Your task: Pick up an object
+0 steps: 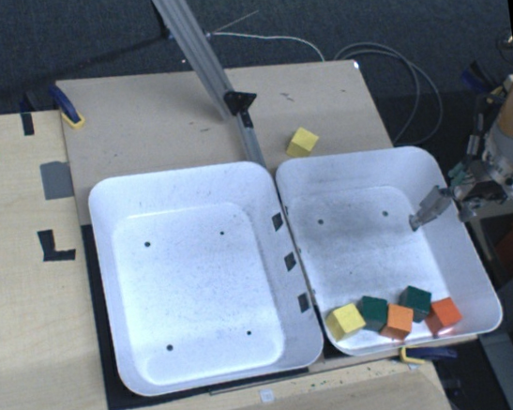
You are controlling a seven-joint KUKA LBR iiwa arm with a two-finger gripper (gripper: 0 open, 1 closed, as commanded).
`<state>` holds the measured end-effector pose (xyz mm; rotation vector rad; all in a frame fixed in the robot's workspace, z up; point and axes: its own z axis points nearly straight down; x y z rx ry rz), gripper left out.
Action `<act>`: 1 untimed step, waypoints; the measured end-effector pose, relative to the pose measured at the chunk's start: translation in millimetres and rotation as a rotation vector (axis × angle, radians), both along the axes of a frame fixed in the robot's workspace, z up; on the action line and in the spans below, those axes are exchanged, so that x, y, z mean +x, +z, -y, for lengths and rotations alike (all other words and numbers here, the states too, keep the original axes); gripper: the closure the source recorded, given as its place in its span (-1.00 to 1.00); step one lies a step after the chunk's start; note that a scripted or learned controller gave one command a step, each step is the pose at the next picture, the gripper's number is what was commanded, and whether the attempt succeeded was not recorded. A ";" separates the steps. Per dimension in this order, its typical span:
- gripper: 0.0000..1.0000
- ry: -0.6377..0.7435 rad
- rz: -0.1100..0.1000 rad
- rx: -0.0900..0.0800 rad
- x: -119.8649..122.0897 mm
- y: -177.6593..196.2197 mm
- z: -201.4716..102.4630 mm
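Several small blocks lie bunched in the right bin's (349,186) near corner: a yellow one (345,318), a dark green one (373,308), an orange one (399,320), another green one (416,299) and a red-orange one (443,313). My gripper (426,210) hangs over the right bin's right side, well above and behind that cluster, with nothing seen in it. The arm's wrist (486,184) reaches in over the bin's right rim.
The left bin (114,267) sits beside the right one. A lone yellow block (302,141) rests on the bench behind the bins. A grey slanted pole (202,51) ends at the bins' shared back edge. Cables (409,74) lie at the back right.
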<state>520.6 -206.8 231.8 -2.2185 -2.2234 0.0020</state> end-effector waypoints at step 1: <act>-1.00 0.003 -0.006 0.005 15.7 -64.8 -60.3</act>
